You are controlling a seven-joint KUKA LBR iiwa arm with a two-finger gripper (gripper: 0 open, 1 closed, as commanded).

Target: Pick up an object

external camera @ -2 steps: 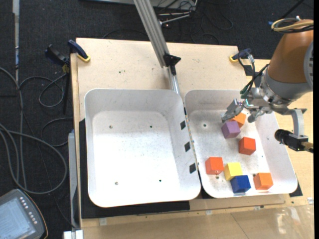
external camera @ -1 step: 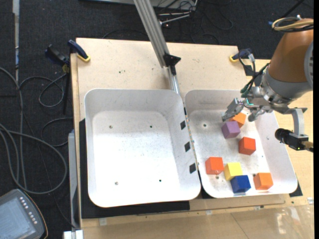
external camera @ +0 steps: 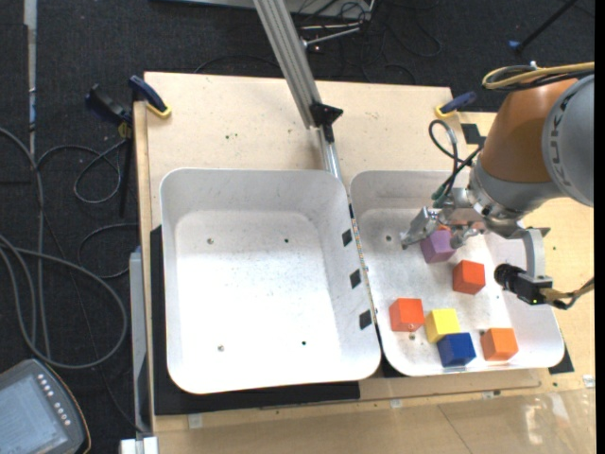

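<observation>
In the right bin (external camera: 378,253) a purple block (external camera: 437,246) lies near the upper middle, and my gripper (external camera: 433,231) sits right at its upper edge, touching or nearly touching it. The wrist hides part of the block's top. Lower in the same bin are a red-orange block (external camera: 469,276), an orange block (external camera: 407,313), a yellow block (external camera: 441,323), a blue block (external camera: 457,348) and another orange block (external camera: 499,343).
The left bin (external camera: 189,216) lies beside the right one, their rims meeting along a raised divider (external camera: 354,263). A slanted metal pole (external camera: 293,64) crosses the back of the bench. The grey and orange arm (external camera: 529,149) overhangs the right bin's far right side.
</observation>
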